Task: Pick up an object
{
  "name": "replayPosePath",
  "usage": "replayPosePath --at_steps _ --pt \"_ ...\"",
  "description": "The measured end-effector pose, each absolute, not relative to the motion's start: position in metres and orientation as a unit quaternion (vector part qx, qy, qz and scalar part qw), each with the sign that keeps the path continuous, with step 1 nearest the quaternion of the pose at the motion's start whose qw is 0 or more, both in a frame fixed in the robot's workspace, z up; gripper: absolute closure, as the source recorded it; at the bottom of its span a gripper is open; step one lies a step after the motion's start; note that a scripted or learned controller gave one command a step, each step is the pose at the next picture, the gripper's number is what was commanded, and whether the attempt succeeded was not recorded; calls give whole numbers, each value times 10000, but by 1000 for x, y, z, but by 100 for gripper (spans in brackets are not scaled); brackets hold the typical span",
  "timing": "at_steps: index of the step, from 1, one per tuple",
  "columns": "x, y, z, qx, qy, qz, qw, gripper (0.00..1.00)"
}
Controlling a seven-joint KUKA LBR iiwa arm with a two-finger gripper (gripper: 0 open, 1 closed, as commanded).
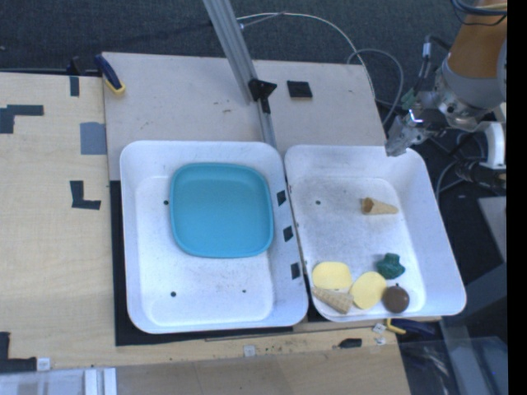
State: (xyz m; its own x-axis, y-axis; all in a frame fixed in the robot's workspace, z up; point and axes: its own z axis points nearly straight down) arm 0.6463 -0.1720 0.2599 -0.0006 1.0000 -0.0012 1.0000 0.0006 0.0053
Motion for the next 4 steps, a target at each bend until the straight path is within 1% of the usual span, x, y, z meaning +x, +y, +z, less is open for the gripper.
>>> replayPosePath --at_steps 1,2,3,4 --pt "647 -172 277 7069 7073 4 4 100" --pt "646 -110 274 7053 7089 4 -3 100" --pt "636 -54 275 7054 7088 4 -4 100" --pt "636 -1 275 7054 7088 0 -8 100"
